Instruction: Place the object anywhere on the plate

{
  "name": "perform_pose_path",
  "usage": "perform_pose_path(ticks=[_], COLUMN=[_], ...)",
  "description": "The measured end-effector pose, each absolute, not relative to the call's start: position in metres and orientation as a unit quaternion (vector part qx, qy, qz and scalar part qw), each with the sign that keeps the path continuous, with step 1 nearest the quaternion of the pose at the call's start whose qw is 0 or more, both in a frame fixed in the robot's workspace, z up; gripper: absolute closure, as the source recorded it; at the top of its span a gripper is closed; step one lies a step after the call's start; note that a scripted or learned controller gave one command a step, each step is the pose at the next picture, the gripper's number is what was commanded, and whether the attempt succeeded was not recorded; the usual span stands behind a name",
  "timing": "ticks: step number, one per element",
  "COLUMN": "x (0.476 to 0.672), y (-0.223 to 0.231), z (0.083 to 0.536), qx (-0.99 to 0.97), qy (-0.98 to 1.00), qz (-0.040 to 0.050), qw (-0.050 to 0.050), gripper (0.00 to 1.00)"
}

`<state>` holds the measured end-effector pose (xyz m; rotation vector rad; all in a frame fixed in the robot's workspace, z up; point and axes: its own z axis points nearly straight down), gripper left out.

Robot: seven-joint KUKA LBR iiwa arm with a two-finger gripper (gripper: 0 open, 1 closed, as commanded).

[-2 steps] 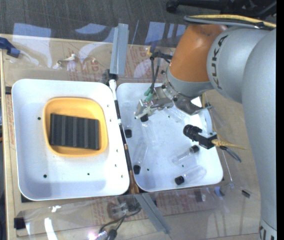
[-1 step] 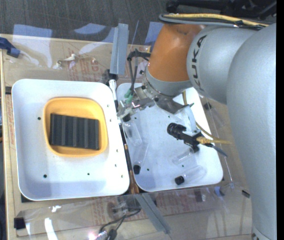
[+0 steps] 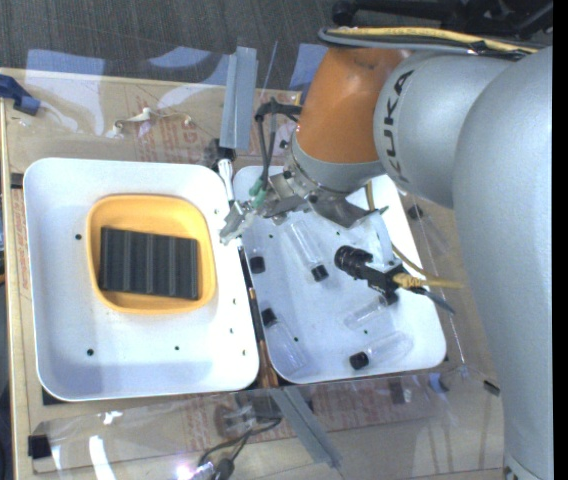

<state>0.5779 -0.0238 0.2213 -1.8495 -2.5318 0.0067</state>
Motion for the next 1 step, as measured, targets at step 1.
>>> perform_pose_path(ticks=[1], x=[0.5981], y=[0.0098], z=[0.1911], qx=[-0.564], qy=[-0.825], qz=[0.0024], qw=[0.004], gripper=[0.0])
